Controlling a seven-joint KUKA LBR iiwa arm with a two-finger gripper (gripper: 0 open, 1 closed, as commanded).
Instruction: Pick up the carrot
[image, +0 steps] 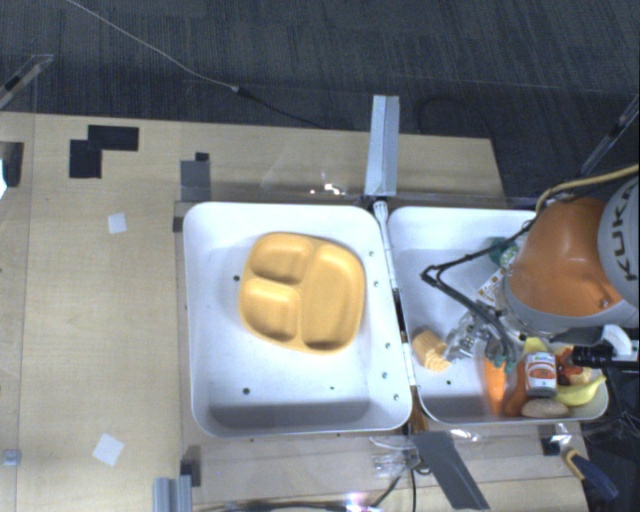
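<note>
The carrot is an orange stick lying near the front wall of the right bin, among other food items. My gripper hangs low in that bin, just above and slightly left of the carrot's upper end. The metal of the gripper overlaps the carrot's top, so I cannot tell whether they touch. The orange band of the arm covers the right part of the bin behind it.
A small yellow food piece lies left of the gripper. A bottle with a red label, a banana and a tan potato-like item crowd the carrot's right. The left bin holds a yellow divided plate.
</note>
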